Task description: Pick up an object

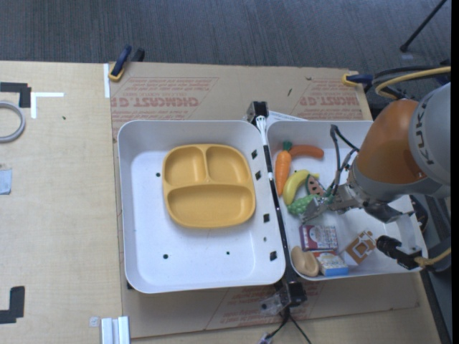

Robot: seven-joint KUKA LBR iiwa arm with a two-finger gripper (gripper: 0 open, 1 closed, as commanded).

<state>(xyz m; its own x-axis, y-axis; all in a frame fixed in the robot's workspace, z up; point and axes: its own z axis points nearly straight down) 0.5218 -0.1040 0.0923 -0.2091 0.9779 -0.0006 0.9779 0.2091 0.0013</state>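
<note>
The right bin [401, 264] holds several toy foods: an orange carrot [282, 169], a reddish-orange sausage-like piece [308, 151], a yellow banana [295, 185], a watermelon slice [315, 185] and a green leafy piece [301, 207]. Lower down lie a red and white packet [319, 237], a brown carton [360, 249], a tan roll [305, 262] and a small white box [333, 264]. My gripper [325, 202] hangs low in this bin, right beside the green piece and the banana. The arm's orange band [387, 145] covers the bin's right side.
The left bin [143, 256] holds a yellow divided plate [209, 185]. Both bins sit on a cardboard sheet [186, 95]. A black clip [257, 110] stands at the bins' upper joint, and cables [287, 314] run out below. A blue and yellow clamp [120, 61] is at the cardboard's top left.
</note>
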